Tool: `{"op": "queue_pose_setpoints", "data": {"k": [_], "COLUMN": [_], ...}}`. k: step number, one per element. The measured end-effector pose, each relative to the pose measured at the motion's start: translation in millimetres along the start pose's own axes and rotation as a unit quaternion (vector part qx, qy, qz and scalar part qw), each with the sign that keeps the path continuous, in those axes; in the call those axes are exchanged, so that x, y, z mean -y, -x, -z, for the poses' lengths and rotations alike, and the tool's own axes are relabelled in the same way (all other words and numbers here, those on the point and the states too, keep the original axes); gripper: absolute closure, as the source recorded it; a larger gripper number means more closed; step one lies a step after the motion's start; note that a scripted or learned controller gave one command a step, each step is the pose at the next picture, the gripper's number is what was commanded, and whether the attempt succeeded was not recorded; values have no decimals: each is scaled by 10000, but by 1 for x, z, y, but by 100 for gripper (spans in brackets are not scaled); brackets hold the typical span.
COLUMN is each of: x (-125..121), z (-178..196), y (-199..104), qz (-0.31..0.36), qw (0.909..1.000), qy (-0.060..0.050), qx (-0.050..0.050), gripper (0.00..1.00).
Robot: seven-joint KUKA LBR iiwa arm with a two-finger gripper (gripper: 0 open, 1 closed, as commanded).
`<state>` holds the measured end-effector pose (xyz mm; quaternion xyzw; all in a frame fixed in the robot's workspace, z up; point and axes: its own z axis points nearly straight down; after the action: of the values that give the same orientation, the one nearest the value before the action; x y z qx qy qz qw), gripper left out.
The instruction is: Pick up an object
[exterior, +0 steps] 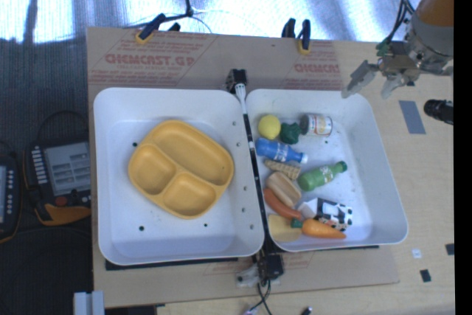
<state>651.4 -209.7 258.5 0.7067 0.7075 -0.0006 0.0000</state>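
My gripper (374,82) hangs above the far right corner of the right bin (383,158), open, with nothing between its fingers. In that bin lie a yellow lemon (269,127), a dark green piece (290,133), a small jar (317,125), a blue bottle (280,152), a green bottle (322,175), a bread roll (285,188), a carrot (322,229) and a black-and-white block (334,214). All of them sit left of and nearer than the gripper.
The left bin (118,232) holds a yellow divided plate (181,168). A brown board lies under both bins, with clamps at its far edge. A grey device with cables sits off the bench at the left.
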Motion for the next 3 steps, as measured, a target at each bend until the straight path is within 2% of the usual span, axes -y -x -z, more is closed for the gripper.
{"op": "queue_pose_setpoints", "data": {"k": [1,2,3], "x": [-16,-4,-3], "z": [-98,-161,-152], "y": [-37,-47,-48], "qz": [3,1,3], "qw": [10000,10000,10000], "qy": [-15,12,6], "qx": [-7,5,8], "gripper": [0,0,100]}}
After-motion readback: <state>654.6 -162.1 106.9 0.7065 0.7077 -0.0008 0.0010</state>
